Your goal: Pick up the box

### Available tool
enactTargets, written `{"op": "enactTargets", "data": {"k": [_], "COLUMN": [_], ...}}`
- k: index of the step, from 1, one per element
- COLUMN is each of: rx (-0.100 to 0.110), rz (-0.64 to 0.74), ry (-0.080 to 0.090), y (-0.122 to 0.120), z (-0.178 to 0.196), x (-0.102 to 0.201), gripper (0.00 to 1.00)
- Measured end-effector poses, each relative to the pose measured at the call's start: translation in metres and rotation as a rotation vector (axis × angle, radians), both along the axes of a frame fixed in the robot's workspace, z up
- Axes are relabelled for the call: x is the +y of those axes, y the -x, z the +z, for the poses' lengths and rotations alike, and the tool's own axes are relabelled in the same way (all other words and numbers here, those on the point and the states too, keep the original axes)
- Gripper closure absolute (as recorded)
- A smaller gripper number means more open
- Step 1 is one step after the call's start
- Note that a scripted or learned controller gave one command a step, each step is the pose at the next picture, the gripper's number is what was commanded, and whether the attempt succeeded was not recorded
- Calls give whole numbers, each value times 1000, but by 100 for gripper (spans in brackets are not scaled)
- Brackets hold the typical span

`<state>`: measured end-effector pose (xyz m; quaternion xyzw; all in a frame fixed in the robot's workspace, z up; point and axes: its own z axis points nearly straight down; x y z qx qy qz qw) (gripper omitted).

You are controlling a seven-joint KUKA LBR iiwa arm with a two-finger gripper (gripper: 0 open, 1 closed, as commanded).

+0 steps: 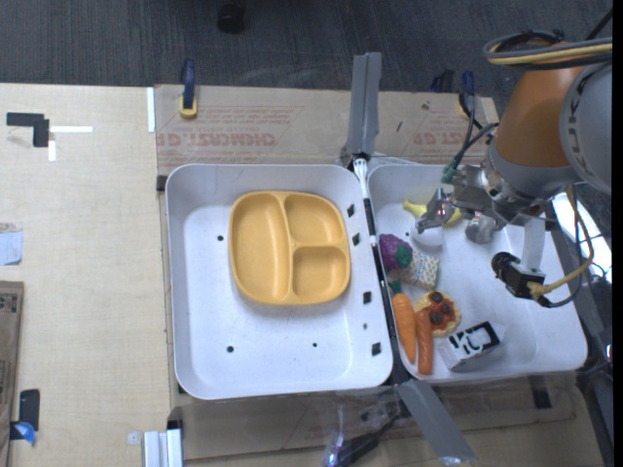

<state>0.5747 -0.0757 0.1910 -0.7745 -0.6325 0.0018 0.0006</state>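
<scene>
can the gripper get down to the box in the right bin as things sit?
Probably yes. The box lies at the near end of the right bin, top uncovered. The carrots sit beside it on the left, not over it. The gripper hovers at the bin's far end.

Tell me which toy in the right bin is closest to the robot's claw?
The yellow banana, at the far end of the right bin, just beside the gripper. The carrot, the purple toy and the box lie nearer the camera.

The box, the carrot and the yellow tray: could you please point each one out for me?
box (474,343), camera view, on its printed top face.
carrot (404,321), camera view, mid-length.
yellow tray (261,251), camera view, floor of its large compartment.
</scene>
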Motion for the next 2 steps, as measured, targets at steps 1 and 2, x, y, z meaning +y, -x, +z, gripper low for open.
{"op": "enactTargets", "data": {"k": [1,2], "rx": [0,-1], "rz": [-64,-308], "ry": [-2,1], "y": [72,11], "z": [-100,-100], "x": [-37,-73], "gripper": [0,0]}}
